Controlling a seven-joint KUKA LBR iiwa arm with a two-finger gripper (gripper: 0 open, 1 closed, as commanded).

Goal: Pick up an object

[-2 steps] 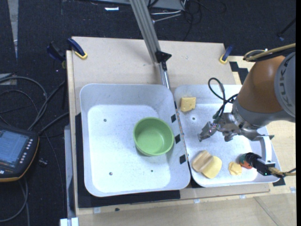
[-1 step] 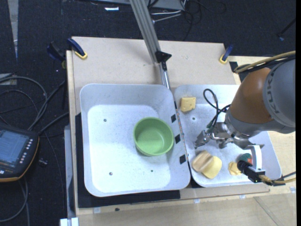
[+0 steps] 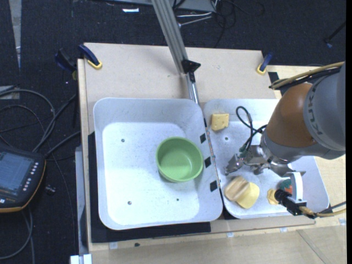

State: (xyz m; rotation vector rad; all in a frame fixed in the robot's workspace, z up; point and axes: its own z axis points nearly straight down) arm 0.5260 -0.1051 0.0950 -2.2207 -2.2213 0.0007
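My gripper [image 3: 235,166] hangs low in the right bin [image 3: 308,172], near its left wall. Just below it lies a yellow and tan rounded object [image 3: 242,193], close to the tip but apart from it as far as I can see. A small yellow block [image 3: 220,121] rests at the bin's far left corner. A small orange, green and white object [image 3: 283,192] lies at the bin's near right, partly under the arm. A green bowl [image 3: 179,159] stands upright in the left bin [image 3: 126,147].
The grey arm with its orange band [image 3: 300,120] covers much of the right bin. A black cable [image 3: 246,120] loops above the gripper. A slanted metal pole [image 3: 171,32] reaches down to the gap between the bins. Clamps hold the board's far corners.
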